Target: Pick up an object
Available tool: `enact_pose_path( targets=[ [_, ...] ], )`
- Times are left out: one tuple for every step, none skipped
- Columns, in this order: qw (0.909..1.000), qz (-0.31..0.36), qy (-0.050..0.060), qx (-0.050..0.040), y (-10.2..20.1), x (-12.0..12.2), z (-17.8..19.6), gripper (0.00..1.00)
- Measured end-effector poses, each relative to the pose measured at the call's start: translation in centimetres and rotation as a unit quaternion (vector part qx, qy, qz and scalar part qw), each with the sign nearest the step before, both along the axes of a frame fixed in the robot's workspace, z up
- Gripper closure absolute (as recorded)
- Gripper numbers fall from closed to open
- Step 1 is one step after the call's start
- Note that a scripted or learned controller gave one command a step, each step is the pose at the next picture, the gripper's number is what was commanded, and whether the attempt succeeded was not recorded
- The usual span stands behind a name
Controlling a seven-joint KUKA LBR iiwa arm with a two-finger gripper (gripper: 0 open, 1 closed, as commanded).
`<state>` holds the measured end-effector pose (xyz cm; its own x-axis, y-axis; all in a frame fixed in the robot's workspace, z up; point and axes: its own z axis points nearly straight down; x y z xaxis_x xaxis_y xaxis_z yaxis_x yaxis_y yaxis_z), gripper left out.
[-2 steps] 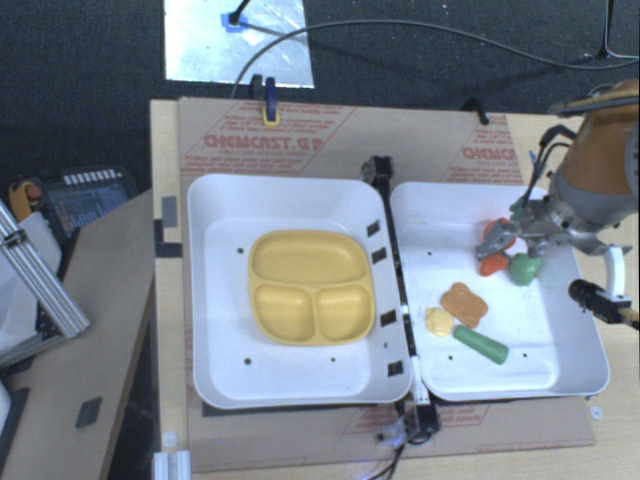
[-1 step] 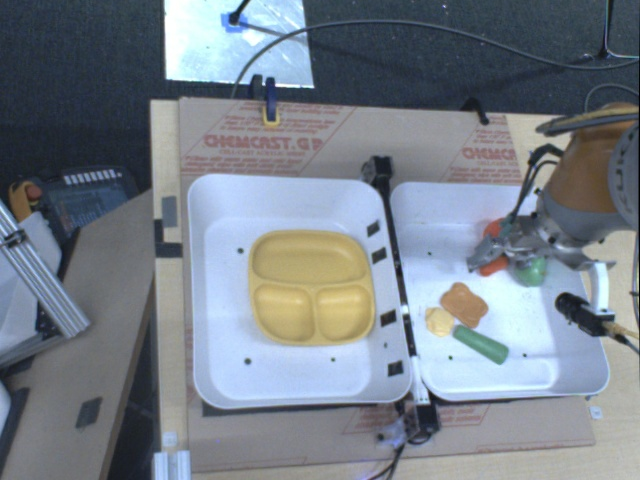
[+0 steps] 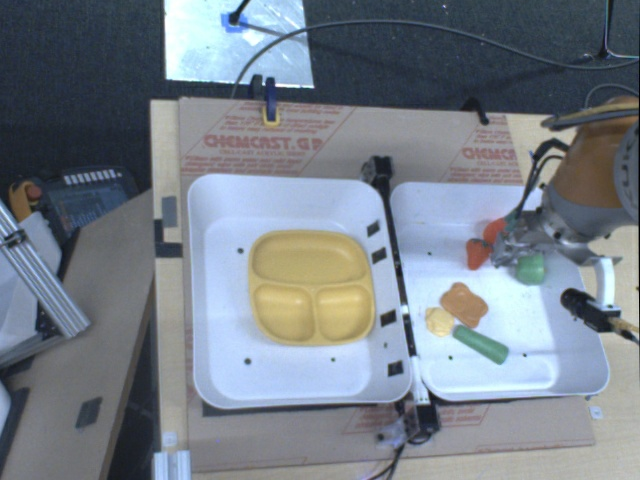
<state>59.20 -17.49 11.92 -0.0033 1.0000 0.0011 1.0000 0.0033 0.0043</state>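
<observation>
The surface (image 3: 170, 298) carries two white bins side by side on brown board. The left bin (image 3: 215, 268) holds a yellow tray (image 3: 310, 286) with three compartments, lying flat near its middle. The right bin (image 3: 560, 363) holds the small things. The arm (image 3: 600, 173) comes in from the right over the right bin's far right part, and its gripper (image 3: 517, 248) sits low among a red piece (image 3: 482, 244) and a green ball (image 3: 530, 268); whether its fingers are apart or together cannot be told. Nearer the bin's middle lie an orange piece (image 3: 465, 304), a green stick (image 3: 481, 343) just beside it, and a small yellow piece (image 3: 439, 320) touching the orange one.
</observation>
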Motion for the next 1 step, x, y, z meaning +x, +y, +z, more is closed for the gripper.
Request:
enact_pose_path(
  targets=[
    [1.0, -0.002, -0.001, -0.0018, -1.04, -0.13, 5.4, 1.0]
  ],
)
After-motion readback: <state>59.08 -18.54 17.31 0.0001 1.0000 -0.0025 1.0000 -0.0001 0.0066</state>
